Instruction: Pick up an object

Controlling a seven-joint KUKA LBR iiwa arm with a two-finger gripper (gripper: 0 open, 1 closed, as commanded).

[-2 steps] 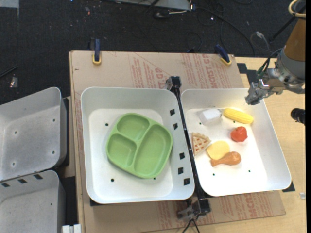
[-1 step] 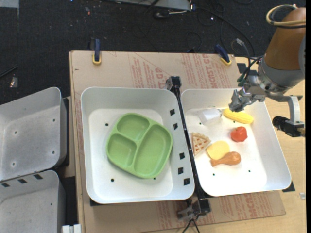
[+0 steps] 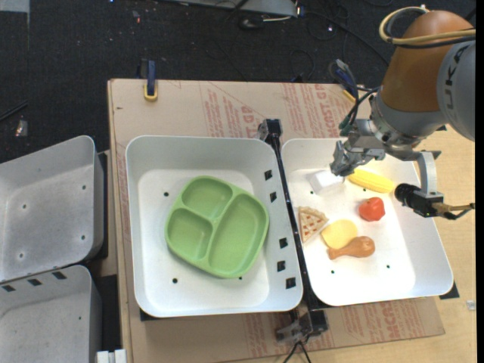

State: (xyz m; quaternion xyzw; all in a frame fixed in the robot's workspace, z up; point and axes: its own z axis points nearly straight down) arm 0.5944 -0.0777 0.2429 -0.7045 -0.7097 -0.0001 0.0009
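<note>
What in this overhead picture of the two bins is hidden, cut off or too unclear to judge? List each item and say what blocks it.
- Gripper: its fingers blend into dark clutter; their stance is unreadable.
- White block: whether the gripper touches it cannot be told.
- Arm: cut off by the right edge.
- Yellow corn: its near end sits under the gripper body.

My arm (image 3: 427,59) reaches in from the right, orange band uppermost, grey wrist angled down and left. Gripper (image 3: 344,161) hangs low, pointing down-left. Dark cables trail off my wrist toward the right.
</note>
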